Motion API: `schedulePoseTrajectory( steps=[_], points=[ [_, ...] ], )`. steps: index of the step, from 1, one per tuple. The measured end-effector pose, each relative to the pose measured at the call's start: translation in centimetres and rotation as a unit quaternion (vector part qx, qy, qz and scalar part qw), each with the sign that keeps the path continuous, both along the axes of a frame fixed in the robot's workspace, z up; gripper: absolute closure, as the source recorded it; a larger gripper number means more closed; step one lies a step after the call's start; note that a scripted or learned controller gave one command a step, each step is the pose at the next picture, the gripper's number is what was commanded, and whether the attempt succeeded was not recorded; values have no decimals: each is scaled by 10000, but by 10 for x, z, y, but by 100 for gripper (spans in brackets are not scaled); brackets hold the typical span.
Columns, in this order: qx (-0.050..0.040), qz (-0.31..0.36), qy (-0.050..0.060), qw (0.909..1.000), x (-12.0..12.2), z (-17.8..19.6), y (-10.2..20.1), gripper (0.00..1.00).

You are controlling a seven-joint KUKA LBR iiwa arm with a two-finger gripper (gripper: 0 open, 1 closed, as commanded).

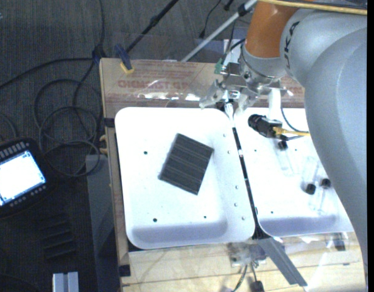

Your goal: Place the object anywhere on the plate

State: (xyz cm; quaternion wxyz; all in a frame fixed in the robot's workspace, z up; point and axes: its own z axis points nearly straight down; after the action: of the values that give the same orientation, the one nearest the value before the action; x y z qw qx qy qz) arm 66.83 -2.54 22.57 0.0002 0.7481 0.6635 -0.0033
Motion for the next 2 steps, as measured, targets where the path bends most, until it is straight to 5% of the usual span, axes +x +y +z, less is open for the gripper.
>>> schedulePoseTrajectory(
  steps=[1,2],
  points=[
    [-2,-565,-4,9984,-55,119,-11,0],
    [5,-451,5,9990,-56,61,15,0]
  ],
)
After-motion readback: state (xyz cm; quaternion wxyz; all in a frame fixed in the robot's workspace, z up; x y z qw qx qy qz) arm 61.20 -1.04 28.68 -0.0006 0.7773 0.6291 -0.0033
